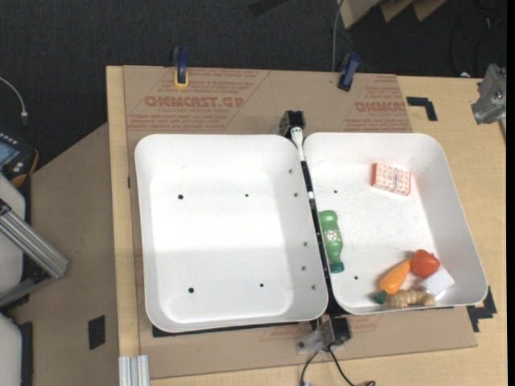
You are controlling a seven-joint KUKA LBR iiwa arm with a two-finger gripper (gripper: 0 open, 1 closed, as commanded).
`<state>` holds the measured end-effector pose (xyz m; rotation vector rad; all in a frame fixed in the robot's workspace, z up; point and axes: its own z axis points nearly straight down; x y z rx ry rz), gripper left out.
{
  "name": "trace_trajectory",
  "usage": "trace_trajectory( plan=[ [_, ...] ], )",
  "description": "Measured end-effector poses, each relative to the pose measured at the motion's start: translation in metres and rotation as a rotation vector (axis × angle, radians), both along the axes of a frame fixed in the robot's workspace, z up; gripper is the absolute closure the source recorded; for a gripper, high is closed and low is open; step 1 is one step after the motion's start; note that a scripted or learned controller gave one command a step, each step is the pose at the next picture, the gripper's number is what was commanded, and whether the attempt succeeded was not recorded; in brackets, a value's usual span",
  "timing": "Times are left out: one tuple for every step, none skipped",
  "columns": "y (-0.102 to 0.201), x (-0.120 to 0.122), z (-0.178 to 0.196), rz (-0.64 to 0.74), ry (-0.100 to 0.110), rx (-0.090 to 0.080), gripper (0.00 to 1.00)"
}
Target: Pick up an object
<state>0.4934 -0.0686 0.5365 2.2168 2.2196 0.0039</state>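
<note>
Nothing is lifted yet: a green bottle [331, 240], pink box [391, 178], carrot [394, 277] and tomato [425, 262] are left in the right bin [451, 185] — the end effector [489, 99], barely glimpsed at the table's edge, cannot be judged wide or narrow.

A robot test lab, by the look of it: two white bins [225, 312] sit side by side on a brown board [241, 95] clamped at twelve o'clock by blue clips [181, 67], with loose cables [322, 368] at six o'clock and dark carpet [80, 22] around the surface.
</note>
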Motion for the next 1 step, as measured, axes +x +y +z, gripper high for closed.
trace_trajectory(
  plan=[
    [0.0719, -0.0146, -0.0008, 0.004, 0.006, 0.002, 1.00]
  ],
)
